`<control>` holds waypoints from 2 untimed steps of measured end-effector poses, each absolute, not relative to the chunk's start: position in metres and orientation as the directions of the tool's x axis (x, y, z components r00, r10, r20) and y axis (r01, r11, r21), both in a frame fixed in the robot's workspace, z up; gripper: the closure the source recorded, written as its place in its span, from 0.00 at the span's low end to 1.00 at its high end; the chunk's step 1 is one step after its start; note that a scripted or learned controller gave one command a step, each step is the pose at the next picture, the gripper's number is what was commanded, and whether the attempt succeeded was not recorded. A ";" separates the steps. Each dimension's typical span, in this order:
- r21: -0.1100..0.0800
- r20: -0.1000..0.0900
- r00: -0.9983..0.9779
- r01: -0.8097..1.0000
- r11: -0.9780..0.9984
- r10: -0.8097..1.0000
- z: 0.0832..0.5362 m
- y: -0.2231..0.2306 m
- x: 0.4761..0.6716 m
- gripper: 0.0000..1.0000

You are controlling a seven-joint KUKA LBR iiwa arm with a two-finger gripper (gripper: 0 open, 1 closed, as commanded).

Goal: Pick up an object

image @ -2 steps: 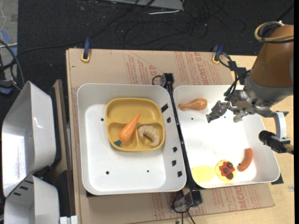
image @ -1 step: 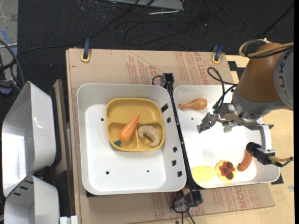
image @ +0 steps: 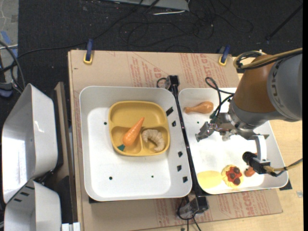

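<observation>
A dark floor [image: 43, 28] strewn with black cables [image: 159, 23] surrounds a brown board bench [image: 130, 66], which is held at its far edge by two yellow clamps [image: 88, 57]. Off the bench's left edge stand tilted white containers [image: 26, 129]. On the left half of the bench lies the left white bin [image: 96, 177]. A yellow divided plate [image: 137, 110] sits in the far middle of this bin. In the plate's near compartments, an orange toy carrot [image: 133, 132] lies slanted across the divider, and a pale curled shrimp-like toy [image: 154, 138] rests just beside it to the right. The right white bin [image: 211, 158] touches the left bin along a black centre strip. Near its far edge lies a tan toy drumstick [image: 199, 108]. The gripper [image: 206, 131] hangs over the middle of this bin, near the drumstick but apart from it; whether the fingers are wide or narrow cannot be told from this slant. Nothing is seen between them. Behind it rises the grey arm [image: 284, 85] with its orange band [image: 255, 85], reaching in from the bench's right edge. At the near edge of the right bin lie a flat pale yellow piece [image: 209, 179] and, just to its right, a round toy with red and dark toppings [image: 233, 175]
</observation>
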State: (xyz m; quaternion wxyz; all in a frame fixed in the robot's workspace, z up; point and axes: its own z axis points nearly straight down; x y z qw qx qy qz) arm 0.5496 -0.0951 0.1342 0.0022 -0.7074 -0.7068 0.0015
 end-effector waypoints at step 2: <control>-0.002 0.001 0.003 1.000 -0.003 1.000 0.102 -0.094 0.550 1.00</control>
